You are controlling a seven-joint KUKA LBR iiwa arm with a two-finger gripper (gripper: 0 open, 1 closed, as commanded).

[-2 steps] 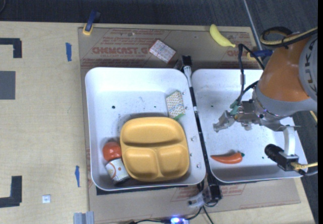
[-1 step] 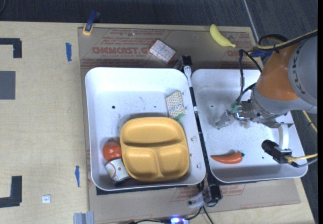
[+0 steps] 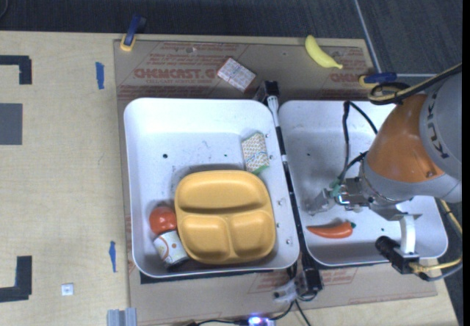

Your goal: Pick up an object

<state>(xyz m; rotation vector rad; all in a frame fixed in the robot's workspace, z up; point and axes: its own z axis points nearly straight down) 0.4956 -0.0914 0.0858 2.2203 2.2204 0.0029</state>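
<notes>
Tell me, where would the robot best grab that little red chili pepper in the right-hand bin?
Probably around the middle of the red chili pepper, coming straight down from above. It lies flat and lengthwise on the floor of the right bin, long and thin, so fingers closing across its narrow width should fit. The gripper is just above it.

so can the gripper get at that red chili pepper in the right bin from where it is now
Probably yes. The red chili pepper lies alone on the right bin's bare floor, just below the gripper, with nothing on it or between them.
</notes>
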